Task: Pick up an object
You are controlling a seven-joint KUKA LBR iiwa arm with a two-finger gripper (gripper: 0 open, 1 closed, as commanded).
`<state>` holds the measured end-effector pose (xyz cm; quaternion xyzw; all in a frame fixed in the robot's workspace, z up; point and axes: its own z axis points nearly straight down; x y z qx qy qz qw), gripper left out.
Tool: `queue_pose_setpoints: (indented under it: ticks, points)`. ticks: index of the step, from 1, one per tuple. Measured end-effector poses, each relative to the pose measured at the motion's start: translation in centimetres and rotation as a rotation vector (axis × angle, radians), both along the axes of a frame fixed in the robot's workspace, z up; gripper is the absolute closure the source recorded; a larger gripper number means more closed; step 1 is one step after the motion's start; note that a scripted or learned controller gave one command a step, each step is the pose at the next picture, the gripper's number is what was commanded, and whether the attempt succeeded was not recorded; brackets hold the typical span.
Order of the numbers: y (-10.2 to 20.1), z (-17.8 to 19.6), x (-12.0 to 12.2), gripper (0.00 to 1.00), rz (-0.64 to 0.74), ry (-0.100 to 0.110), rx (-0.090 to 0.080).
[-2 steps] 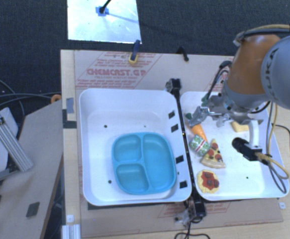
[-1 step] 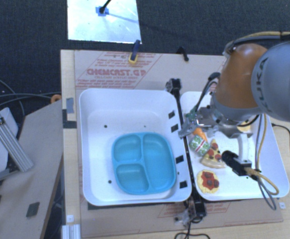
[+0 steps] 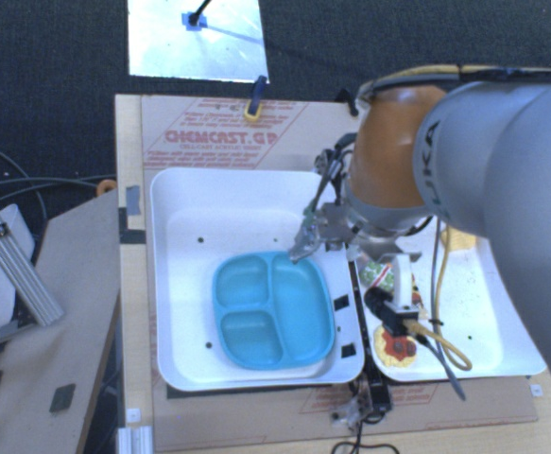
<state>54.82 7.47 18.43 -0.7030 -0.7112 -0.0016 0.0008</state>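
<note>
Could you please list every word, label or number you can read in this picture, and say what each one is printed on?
"CHEMCAST GP": large red letters on the brown paper-covered sheet lying under the far edge of the two shallow white bins.
Smaller red lines above and below that name on the same sheet: too blurred to read.
"KUKA": dark letters running along the grey robot arm near its orange band, partly legible.
Red print on the sheet's near edge: too small to read.

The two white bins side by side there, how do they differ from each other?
The left bin lies in full view, while the right bin is partly hidden under the grey arm. The left bin holds one thing, a blue divided tray; the right bin holds several small colourful items, too cluttered to name. The gripper hangs over the left bin at the tray's far edge, not over the right bin. Both are shallow, white, and sit on the same bench.
</note>
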Motion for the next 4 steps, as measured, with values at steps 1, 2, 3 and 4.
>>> queue_pose_setpoints:
  ticks: [1,2,3,4]
  points:
    - [12.5,-9.0,-4.2,0.0,-0.003,-0.009,-0.003]
    - [15.7,-9.7,3.6,0.0,-0.009,0.001,-0.009]
    - [9.2,-9.7,5.4,0.0,-0.013,0.002,0.004]
    - [9.5,-8.4,5.7,1.0,-0.005,-0.013,0.005]
